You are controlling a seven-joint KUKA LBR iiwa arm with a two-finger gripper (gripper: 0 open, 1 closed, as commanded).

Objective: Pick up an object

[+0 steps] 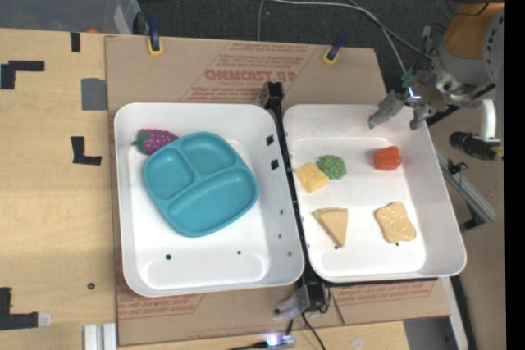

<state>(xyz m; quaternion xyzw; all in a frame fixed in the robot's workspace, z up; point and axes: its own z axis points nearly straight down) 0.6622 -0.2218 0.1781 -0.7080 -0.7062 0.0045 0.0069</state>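
Over the right bin's (435, 176) 1 o'clock corner, my gripper (398, 115) hangs spread and empty. Nearest target: red piece (387, 158), just toward 6 o'clock of the fingers, apart from the broccoli (331, 166). Judged light, rigid, smooth plastic, likely slippery; pinch across its flat sides, mid-height.

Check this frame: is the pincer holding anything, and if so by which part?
Nothing is held. The pincer hangs open above the right bin's far edge, with nothing between its fingers.
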